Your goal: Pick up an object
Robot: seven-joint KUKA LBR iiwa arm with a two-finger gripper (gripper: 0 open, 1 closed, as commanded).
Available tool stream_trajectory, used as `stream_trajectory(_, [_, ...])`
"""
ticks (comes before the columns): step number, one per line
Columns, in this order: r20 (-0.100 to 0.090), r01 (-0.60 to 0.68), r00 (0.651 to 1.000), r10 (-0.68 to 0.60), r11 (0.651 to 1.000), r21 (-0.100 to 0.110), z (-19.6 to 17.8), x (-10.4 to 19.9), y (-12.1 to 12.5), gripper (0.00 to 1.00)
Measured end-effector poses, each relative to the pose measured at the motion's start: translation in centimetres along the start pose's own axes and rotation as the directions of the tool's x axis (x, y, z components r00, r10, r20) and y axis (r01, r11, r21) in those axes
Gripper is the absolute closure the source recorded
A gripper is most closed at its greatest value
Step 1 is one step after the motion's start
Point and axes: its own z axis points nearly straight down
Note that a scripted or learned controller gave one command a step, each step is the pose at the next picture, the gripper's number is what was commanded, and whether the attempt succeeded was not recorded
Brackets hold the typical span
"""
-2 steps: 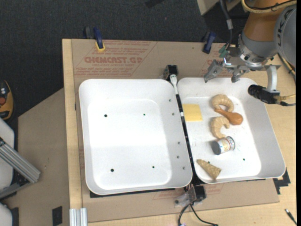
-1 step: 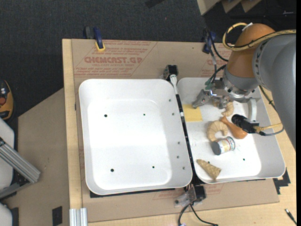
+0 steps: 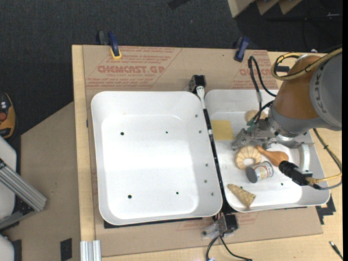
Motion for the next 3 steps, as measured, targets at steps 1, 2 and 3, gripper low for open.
stream_trajectory(1, [0.003, 0.002, 1.000, -0.002, 1.000, -0.010, -1.1, 0.1, 0.4, 1.00])
stream_trajectory(2, [0.000, 0.017, 1.000, -0.017, 0.999, -0.031, -13.7, 10.3, 9.6, 1.00])
stream_trajectory(3, [0.000, 0.011, 1.000, -0.011, 1.000, -0.022, -22.4, 15.8, 9.8, 1.00])
